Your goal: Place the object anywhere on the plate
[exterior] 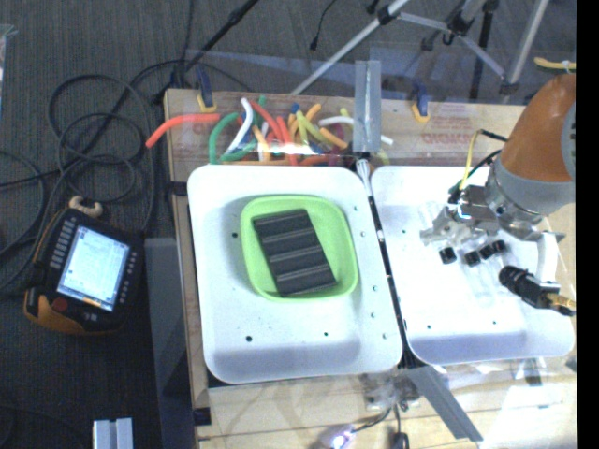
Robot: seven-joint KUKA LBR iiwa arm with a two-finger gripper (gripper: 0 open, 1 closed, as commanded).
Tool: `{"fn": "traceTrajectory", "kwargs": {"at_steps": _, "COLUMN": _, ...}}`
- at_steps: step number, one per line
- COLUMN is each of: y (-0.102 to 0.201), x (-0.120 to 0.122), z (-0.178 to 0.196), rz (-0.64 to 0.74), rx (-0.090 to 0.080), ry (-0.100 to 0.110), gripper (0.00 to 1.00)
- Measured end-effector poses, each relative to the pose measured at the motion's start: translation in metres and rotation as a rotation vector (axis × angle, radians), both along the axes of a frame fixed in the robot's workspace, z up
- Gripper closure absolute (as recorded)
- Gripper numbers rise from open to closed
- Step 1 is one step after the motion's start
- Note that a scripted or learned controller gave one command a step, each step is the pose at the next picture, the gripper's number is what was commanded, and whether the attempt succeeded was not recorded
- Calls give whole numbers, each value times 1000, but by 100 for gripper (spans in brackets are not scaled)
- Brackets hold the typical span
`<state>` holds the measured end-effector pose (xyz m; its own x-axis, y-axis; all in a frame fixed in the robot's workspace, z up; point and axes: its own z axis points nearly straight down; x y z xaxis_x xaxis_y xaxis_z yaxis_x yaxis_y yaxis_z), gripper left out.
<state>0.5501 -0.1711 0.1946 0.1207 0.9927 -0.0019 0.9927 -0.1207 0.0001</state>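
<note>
A wooden worktop (281, 410) carries two shallow white bins side by side. In the left bin (281, 344), a green plate (348, 255) sits near the middle, slightly toward the far edge. A dark grey ribbed block (294, 252) already lies on the plate, filling most of it, its long side running from far edge to near edge at a slight tilt. The grey arm (552, 148) with its orange band enters from the right and hangs over the right bin (468, 335), near that bin's far right corner. The claw (471, 243) points down over that bin's floor; whether it is spread or pressed together cannot be told, and nothing is seen held in it. A tangle of coloured cables (271, 131) lies along the worktop's far edge. A handheld pendant (84, 271) with a lit screen rests on the floor to the left.
</note>
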Motion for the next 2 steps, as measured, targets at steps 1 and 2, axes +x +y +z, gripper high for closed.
{"fn": "traceTrajectory", "kwargs": {"at_steps": 1, "y": 93, "x": -56, "z": -10, "rz": 53, "rx": 2, "ry": 3, "gripper": 100}}
{"fn": "traceTrajectory", "kwargs": {"at_steps": 2, "y": 133, "x": 15, "z": -12, "rz": 105, "rx": 1, "ry": 1, "gripper": 100}}
